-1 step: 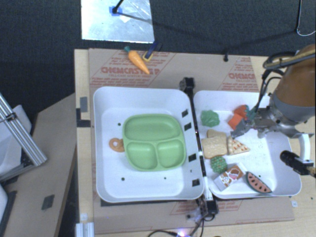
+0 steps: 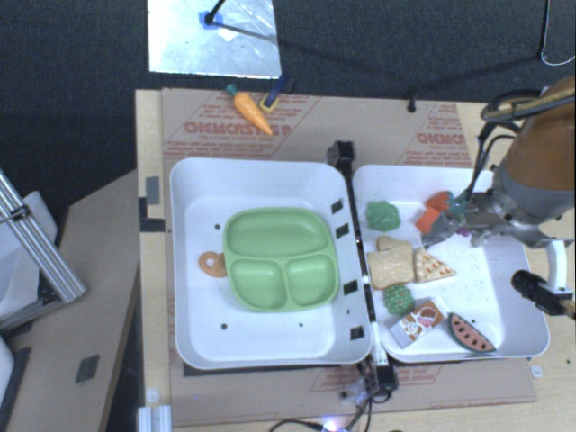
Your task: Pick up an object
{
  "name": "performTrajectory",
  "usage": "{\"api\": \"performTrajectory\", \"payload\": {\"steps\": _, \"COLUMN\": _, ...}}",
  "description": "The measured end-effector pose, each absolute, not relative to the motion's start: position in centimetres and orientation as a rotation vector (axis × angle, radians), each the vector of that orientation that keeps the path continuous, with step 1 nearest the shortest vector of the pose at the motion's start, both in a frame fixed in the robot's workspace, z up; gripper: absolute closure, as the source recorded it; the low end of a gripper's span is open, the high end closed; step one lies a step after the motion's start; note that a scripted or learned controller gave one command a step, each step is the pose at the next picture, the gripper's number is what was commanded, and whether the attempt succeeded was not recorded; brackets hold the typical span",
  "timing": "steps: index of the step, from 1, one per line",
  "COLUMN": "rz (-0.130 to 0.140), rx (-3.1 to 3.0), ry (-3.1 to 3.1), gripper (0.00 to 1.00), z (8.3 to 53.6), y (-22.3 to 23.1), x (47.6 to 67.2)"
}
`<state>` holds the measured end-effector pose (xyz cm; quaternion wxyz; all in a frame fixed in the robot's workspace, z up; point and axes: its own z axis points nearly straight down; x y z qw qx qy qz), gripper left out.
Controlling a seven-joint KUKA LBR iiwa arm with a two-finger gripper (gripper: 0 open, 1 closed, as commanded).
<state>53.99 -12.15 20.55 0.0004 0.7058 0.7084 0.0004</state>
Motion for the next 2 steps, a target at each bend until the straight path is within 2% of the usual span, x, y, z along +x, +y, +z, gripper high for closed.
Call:
{"api": "performTrajectory", "payload": {"steps": 1, "rz": -0.002, "rx": 2.222, "ry": 2.225, "gripper": 0.00, "z": 16.3, "y": -12.4, "x": 53.8}}
{"api": "performTrajectory", "payload": {"steps": 2, "rz": 0.000, "rx": 2.221, "ry": 2.222, "gripper": 0.00, "z": 10.1, "y": -12.2, "x": 53.9}}
